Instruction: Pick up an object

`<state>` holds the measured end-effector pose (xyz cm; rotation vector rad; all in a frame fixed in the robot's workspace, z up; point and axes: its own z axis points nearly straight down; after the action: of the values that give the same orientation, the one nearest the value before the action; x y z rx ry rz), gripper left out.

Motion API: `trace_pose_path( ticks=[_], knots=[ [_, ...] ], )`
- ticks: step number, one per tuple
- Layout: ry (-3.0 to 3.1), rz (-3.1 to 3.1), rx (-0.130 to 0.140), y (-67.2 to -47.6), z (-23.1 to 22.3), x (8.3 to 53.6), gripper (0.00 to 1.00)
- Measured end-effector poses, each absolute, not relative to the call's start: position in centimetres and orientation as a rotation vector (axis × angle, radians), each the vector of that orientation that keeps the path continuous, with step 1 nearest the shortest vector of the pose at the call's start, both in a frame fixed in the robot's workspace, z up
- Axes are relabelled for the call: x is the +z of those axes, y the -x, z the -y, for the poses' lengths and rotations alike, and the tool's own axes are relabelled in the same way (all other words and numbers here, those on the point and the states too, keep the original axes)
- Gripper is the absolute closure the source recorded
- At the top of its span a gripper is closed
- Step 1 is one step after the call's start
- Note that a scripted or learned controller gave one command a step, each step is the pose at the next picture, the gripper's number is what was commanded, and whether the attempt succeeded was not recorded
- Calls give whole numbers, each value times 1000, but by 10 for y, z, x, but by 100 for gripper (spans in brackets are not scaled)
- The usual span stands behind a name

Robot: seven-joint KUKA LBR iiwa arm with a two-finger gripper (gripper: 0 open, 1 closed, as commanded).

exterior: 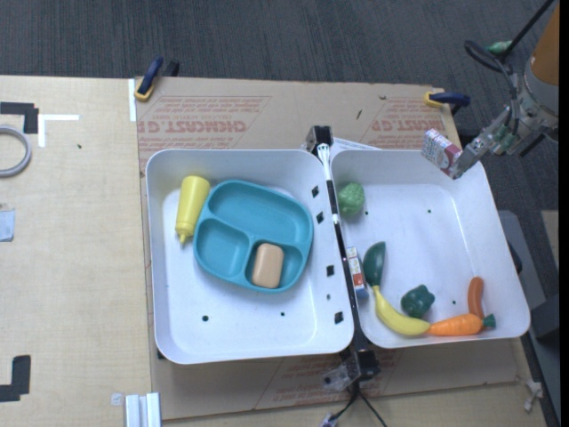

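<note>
My gripper [455,160] hangs over the far right corner of the right bin [444,229], reaching in from the upper right. It is shut on a small white and pink packet [436,147], which sits at its fingertips above the bin rim. Lying in the right bin are a pale green ball [351,198], a dark green vegetable [374,261], a banana [397,318], a broccoli piece [416,301], a carrot [458,326] and a small red-orange piece [476,295].
The left bin [178,318] holds a teal divided plate [240,229] with a tan block [267,265] in one compartment, and a yellow bottle [189,205] beside it. Both bins rest on cardboard [231,123] held by clamps.
</note>
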<state>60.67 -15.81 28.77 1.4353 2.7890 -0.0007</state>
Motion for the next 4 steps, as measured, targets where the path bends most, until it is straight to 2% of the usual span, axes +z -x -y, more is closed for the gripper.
trace_pose_path(
  ticks=[4],
  knots=[
    [-1428,-2779,-1,-610,159,326,100]
  ],
)
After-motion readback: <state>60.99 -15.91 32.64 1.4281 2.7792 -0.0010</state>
